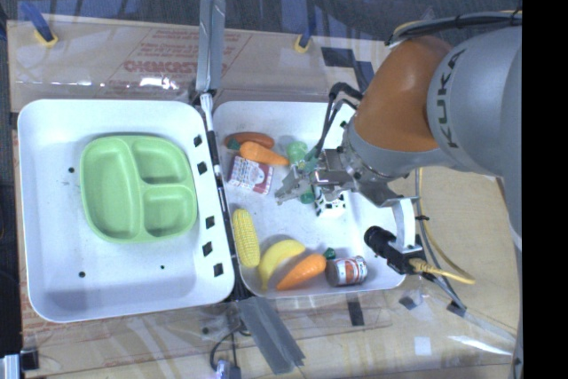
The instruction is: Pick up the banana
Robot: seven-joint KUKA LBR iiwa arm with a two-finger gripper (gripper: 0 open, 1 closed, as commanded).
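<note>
**Arm over the right bin, banana not yet reached**

The banana (279, 255) lies near the front edge of the right bin (266, 113), yellow and curved, with a corn cob (246, 237) just beside it on the left and a carrot (300, 272) touching or overlapping its lower right side. A small can (348, 271) lies just past the carrot. Toward the back of the same bin sit a second carrot (262, 154), a sausage-like piece (249, 138), a red-and-white packet (250, 175) and something green (295, 150). The left bin (35, 191) holds a green divided tray (139, 187).

The gripper (306, 183) hangs over the middle of the right bin, near the green item and a small black-and-white object (332, 208), well apart from the banana. Its metal parts blur into the clutter under them, so I cannot tell whether the fingers stand apart or together; nothing is visibly held between them.

To do this step well, the arm likely needs to shift toward the bin's front edge and descend over the banana's exposed upper middle, the fingers straddling its short width. Closing from the carrot side risks catching the carrot as well; the corn cob crowds the other flank, so a centred, vertical approach looks safest. The bin wall close by leaves little room for error.
</note>
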